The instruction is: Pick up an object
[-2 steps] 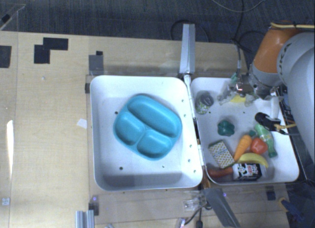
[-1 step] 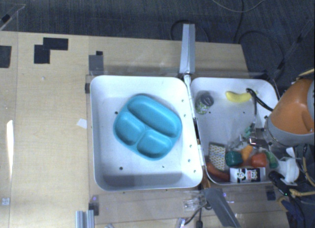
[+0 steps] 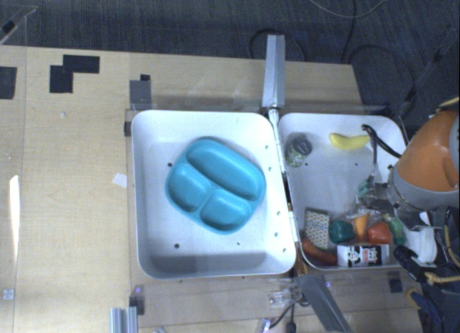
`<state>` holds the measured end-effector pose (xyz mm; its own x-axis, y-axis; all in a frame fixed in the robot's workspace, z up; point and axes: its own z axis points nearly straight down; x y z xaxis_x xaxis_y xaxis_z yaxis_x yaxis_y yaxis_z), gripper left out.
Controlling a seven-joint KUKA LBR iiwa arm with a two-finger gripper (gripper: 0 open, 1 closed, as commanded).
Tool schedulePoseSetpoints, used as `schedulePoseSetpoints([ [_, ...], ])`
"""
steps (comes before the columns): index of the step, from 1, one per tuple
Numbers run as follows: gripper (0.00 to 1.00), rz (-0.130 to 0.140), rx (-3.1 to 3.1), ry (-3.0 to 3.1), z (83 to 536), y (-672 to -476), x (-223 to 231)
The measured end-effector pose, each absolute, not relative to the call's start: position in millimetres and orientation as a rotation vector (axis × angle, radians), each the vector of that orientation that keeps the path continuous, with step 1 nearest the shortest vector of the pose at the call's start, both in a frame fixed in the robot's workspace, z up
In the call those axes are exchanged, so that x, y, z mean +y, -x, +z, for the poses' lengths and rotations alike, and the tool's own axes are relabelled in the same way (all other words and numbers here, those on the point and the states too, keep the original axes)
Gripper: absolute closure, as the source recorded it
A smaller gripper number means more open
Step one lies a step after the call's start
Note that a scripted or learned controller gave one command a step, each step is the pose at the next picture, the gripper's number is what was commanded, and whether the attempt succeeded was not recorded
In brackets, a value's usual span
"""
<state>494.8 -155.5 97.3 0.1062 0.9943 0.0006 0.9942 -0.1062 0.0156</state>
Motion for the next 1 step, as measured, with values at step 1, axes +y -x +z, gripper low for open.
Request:
schedulePoseSetpoints([
  [1, 1.00, 0.001, 2.020, -2.404, 209.0, -495.6, -115.7],
])
